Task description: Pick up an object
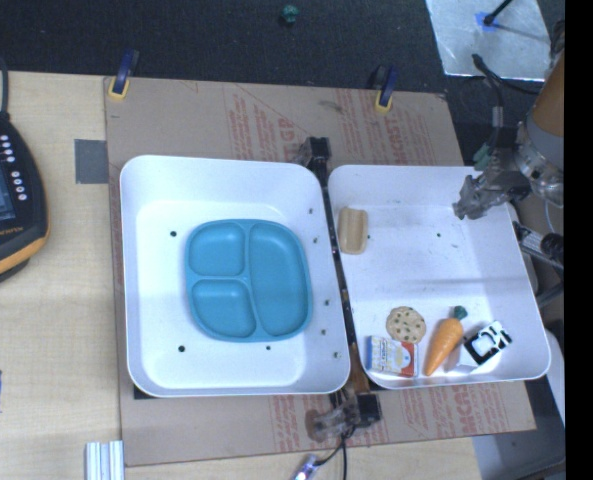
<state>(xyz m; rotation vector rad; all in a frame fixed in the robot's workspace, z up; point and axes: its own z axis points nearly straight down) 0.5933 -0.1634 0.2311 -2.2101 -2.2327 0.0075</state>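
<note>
The gripper (473,200) was seen over the far right part of the right bin (426,258), close to that bin's right rim. Whether it was open or closed could not be told, and nothing could be seen held in it.

Inside the right bin, a tan bread-like piece (352,230) was found against the left wall. Along the near wall, a small red and white carton (391,356) was set in the left corner, a round cookie (405,323) just behind it, an orange carrot (444,342) beside these, and a black and white object (487,343) toward the right corner.

To the left of the right bin, a blue divided plate (248,278) was seen in the left bin (156,268).
</note>
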